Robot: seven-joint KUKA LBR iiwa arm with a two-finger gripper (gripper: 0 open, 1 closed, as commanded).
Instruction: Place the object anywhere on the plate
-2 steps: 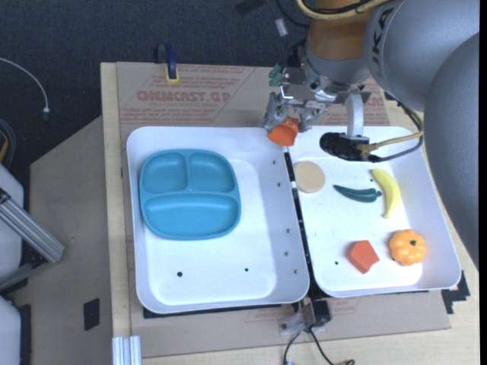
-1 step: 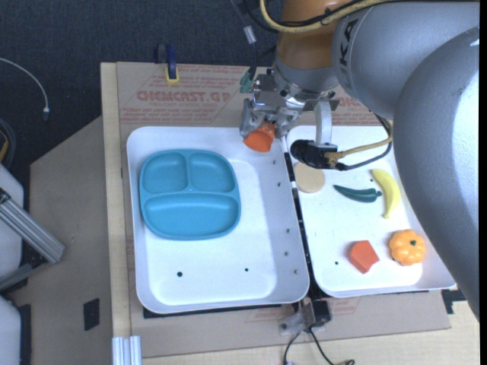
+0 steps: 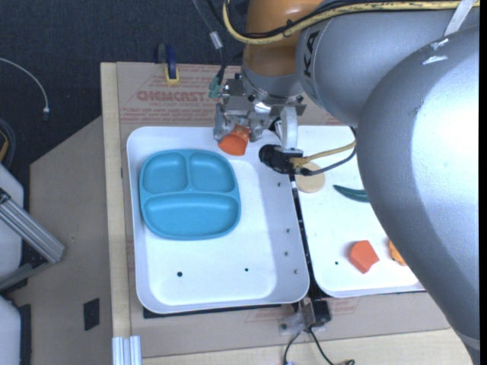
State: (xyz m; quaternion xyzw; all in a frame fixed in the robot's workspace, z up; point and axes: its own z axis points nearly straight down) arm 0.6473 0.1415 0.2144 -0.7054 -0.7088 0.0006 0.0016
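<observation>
A blue divided plate (image 3: pixel 189 193) lies in the left white bin (image 3: pixel 221 280), toward its far left. My gripper (image 3: pixel 236 137) hangs above the far edge of that bin, just past the plate's far right corner. A small orange object (image 3: pixel 234 143) shows between its fingers (image 3: pixel 222 128), so the gripper is shut on it. The object sits a little above and beyond the plate's rim.
The right bin (image 3: pixel 342 276) holds an orange block (image 3: pixel 364 255), a green curved piece (image 3: pixel 350 193), a tan round disc (image 3: pixel 310 181) and another orange piece (image 3: pixel 397 252) at the arm's edge. My large grey arm (image 3: pixel 411 128) covers much of the right side.
</observation>
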